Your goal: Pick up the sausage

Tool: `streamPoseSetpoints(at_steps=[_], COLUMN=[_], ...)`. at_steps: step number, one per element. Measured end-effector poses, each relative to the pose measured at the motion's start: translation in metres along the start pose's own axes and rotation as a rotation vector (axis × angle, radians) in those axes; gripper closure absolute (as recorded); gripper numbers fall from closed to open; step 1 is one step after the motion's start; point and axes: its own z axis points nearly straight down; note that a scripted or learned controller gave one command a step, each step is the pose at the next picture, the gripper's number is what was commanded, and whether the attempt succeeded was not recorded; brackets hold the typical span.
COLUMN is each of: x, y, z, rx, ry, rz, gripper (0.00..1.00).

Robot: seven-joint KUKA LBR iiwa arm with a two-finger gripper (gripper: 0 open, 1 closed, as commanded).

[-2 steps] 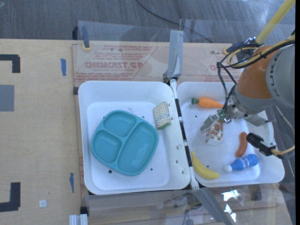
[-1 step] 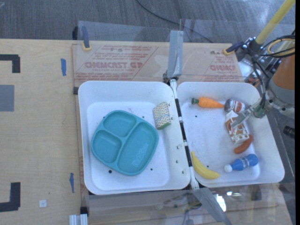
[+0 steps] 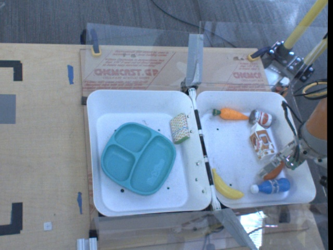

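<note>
The sausage [image 3: 272, 173] is a short orange-red piece lying low on the right side of the right bin [image 3: 229, 139], just above a blue bottle [image 3: 274, 186]. My gripper [image 3: 278, 164] reaches in from the right and sits down in the bin directly over the sausage, touching or almost touching its upper end. Part of the sausage is hidden under the gripper's metal. The arm's orange band [image 3: 318, 120] shows at the right edge.
The right bin also holds a carrot [image 3: 232, 114], a red-and-white rounded item [image 3: 262, 119], a small carton [image 3: 262, 142] and a banana [image 3: 225, 187]. In the left bin [image 3: 99, 108] lie a teal divided plate [image 3: 138, 158] and a patterned sponge [image 3: 180, 128].
</note>
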Motion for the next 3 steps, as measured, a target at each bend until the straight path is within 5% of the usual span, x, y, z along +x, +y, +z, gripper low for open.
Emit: streamPoseSetpoints(at_steps=[1, 2, 3], x=[-0.003, 0.047, 0.047], y=[0.0, 0.054, 0.054], z=[-0.011, -0.077, -0.077], rx=[-0.004, 0.001, 0.001], ry=[-0.005, 0.001, 0.001], rz=[0.004, -0.135, -0.134], gripper=[1.0, 1.0, 0.0])
